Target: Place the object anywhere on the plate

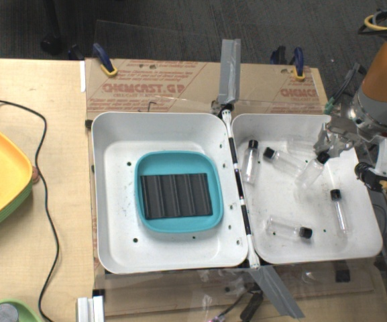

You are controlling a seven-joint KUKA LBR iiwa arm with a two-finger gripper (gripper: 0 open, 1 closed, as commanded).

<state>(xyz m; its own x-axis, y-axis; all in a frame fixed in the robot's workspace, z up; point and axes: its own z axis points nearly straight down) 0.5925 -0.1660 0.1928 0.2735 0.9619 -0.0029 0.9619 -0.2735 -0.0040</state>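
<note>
Nearest me, one vial [288, 230] lies loose; my pincer [324, 154] seems closed on another vial [312, 172], the teal plate [178, 192] well left. I fear clear plastic slipping mid-carry.

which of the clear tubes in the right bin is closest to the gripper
The clear plastic black-capped tube slanting just under the gripper; the other tubes lie lower or further left.

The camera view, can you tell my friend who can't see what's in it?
A grey and orange robot arm's gripper is over the right white bin, right at a clear tube with a black cap, with four more such tubes lying around. The left white bin has a teal plate with a dark ridged middle.
</note>
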